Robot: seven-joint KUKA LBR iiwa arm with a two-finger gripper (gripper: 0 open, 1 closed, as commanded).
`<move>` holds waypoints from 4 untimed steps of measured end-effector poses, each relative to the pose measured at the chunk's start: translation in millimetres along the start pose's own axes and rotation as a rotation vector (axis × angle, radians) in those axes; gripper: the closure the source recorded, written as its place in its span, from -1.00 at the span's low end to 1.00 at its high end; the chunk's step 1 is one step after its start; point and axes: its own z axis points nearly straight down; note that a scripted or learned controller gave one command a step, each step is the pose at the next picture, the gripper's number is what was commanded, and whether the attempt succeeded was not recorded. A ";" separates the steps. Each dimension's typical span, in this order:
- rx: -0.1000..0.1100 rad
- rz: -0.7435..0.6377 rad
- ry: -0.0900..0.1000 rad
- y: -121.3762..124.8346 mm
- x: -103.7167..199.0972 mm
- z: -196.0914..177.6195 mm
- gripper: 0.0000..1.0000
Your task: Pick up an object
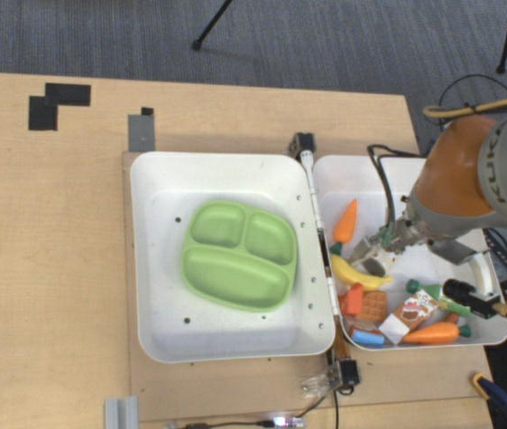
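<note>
1. Nearest the camera, along the near wall of the right-hand bin (351,181), lie an orange carrot (432,333), a white block (394,330) and a small blue piece (367,338), all in a row.
2. Just behind them sit a brown-and-white carton (416,308), a brown waffle (375,306) and a red-orange piece (352,299). The red-orange piece is close to the wall that divides the two bins.
3. Further in, a yellow banana (360,275) lies tilted in the left part of the same bin.
4. The gripper (383,244) hangs low in this bin, just beyond the banana's far end. Whether it touches the banana, and whether its grip is released or clenched, I cannot tell.
5. A second carrot (347,222) lies just left of the gripper, apart from it, beside the dividing wall.
6. The grey arm (454,172) with its orange band reaches in from the right, over the far part of this bin.
7. The left-hand bin (164,204) holds a green divided plate (238,256) at its middle.
8. Both bins rest on the pale wooden bench (47,257), which bears black patches (56,104) at its far left.
9. Beyond the bench is grey floor (342,34), crossed by thin black stand legs (224,9).
</note>
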 end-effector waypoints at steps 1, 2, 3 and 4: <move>-0.006 -0.001 -0.003 2.3 -0.6 -11.6 1.00; 0.004 -0.199 0.003 -3.4 33.7 -98.4 1.00; 0.003 -0.253 0.003 17.6 79.4 -112.4 1.00; -0.010 -0.483 -0.006 -48.4 40.2 -16.7 1.00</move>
